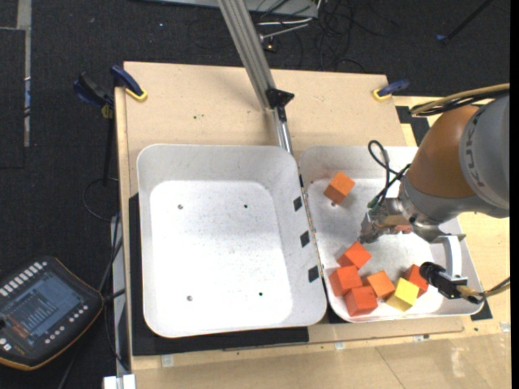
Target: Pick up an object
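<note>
Blocks are my target: the claw (375,229) hangs low in the right bin (320,217), and I cannot tell its state. Just below it toward the camera lies an orange-red block (354,257) at the top of the cluster; a lone orange cube (340,187) sits farther up-left.

No readable text, screen of the handheld pendant (36,310) too blurred, blocks and bins unmarked
</note>
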`<control>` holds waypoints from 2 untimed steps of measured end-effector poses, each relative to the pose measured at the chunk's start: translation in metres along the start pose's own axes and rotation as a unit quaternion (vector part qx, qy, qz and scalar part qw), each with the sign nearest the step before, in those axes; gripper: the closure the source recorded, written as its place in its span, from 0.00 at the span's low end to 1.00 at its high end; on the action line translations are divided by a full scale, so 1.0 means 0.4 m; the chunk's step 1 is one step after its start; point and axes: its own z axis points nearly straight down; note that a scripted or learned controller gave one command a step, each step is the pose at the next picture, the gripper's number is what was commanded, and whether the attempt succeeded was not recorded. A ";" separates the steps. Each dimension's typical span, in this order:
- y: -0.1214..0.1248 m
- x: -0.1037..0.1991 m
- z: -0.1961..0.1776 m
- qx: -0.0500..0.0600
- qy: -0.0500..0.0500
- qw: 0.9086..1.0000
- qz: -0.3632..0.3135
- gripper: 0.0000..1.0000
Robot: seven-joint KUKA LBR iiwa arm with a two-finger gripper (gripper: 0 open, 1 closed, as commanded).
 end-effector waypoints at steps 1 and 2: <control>0.024 -0.018 -0.137 -0.002 -0.001 1.000 -0.001 1.00; 0.028 -0.019 -0.251 -0.002 -0.001 1.000 -0.002 1.00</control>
